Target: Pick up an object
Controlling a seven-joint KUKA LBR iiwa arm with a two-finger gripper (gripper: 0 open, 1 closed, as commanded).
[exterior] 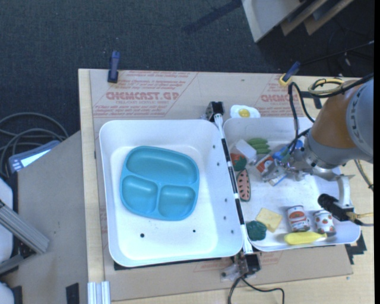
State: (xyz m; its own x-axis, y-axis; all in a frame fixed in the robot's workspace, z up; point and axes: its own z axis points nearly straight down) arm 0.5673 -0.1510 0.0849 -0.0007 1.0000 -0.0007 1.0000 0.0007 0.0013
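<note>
Gripper (278, 172) sits low in the right bin (350, 240) among the toys (can't tell its grip state), so nothing's lifted yet.

I see dark grey carpet (89, 29) around the printed cardboard-covered tabletop (178, 89), coiled cables (24, 127) at left and pale furniture (297, 15) up top.

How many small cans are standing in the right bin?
2. One can stands near the front edge of the right bin, just behind the yellow banana. The other can stands beside it, toward the bin's right end. The arm may hide more.
</note>
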